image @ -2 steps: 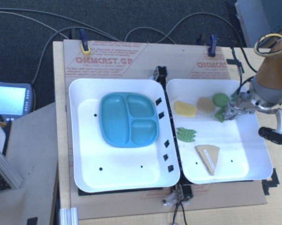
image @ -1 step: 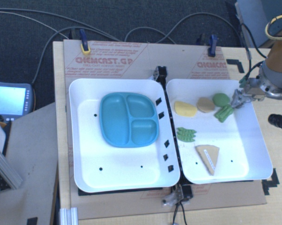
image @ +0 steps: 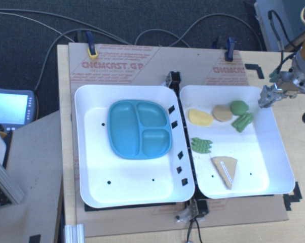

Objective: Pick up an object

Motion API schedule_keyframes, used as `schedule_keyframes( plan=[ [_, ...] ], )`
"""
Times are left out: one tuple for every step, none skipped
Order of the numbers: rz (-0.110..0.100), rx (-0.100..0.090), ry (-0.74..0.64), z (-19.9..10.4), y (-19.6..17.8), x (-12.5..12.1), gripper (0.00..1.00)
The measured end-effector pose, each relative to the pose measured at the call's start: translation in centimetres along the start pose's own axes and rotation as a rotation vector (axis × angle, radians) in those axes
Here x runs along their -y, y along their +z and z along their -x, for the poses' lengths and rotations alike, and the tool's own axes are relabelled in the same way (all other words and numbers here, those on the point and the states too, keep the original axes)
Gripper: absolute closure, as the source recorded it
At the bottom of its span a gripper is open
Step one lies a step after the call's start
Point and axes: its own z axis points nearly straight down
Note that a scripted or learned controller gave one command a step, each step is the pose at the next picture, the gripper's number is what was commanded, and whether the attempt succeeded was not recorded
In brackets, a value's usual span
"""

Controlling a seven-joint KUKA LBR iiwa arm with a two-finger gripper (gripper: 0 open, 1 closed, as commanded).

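The right bin holds several toy foods: a yellow piece, a tan round piece, a green broccoli-like piece, a small green pea pod and a tan sandwich wedge. My gripper hangs at the bin's far right rim, just right of the green broccoli-like piece and apart from it. Nothing shows between its fingers.
The left bin carries a blue divided tray. A black divider runs between the bins. Two clamps grip the board's back edge. A pendant with a screen lies at the left.
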Motion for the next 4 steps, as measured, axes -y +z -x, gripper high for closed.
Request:
schedule_keyframes(
  plan=[
    [0.0, 0.0, 0.001, 0.2, -6.5, -0.1, 1.0],
    [-0.004, -0.001, 0.0, 0.2, -6.9, -0.1, 1.0],
    [-0.009, -0.005, -0.003, -5.4, -6.9, -0.8, 1.0],
    [-0.011, -0.005, -0.003, -9.9, -6.4, 0.0, 1.0]
  ],
)
